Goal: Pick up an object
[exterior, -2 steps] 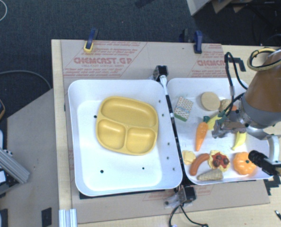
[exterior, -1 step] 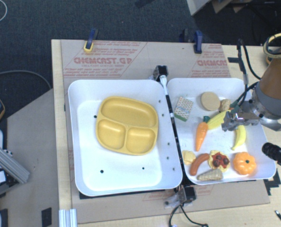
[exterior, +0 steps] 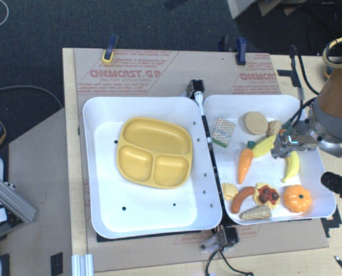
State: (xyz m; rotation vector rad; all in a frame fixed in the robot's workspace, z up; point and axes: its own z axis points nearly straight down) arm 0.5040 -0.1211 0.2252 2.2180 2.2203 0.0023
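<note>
Two shallow white bins are being carried side by side on the counter [exterior: 159,68], which is being covered by brown printed board. The left bin [exterior: 102,171] is being occupied by a yellow three-compartment plate [exterior: 155,152], lying flat near the bin's middle.

The right bin [exterior: 318,171] is being filled with toy food. A small green-and-white packet [exterior: 223,131] is lying near the bin's upper left. A round tan cookie [exterior: 255,122] is being seen just right of it. An orange carrot [exterior: 245,163] is lying upright-slanted, green top uppermost. A corn cob [exterior: 263,146] is lying beside the carrot's top. A yellow banana [exterior: 292,167] is lying just right of the corn. Along the lower edge, a sausage [exterior: 243,198], a small pizza slice [exterior: 267,194], a pale cone-shaped piece [exterior: 256,213] and an orange pumpkin [exterior: 297,199] are being seen close together.

The arm [exterior: 335,105] is being extended in from the right over the right bin. The end effector [exterior: 284,144] is being positioned low between the corn cob and the banana, next to both. Whether it is spread or pressed together cannot be told, and nothing is being seen pinched in it.
</note>
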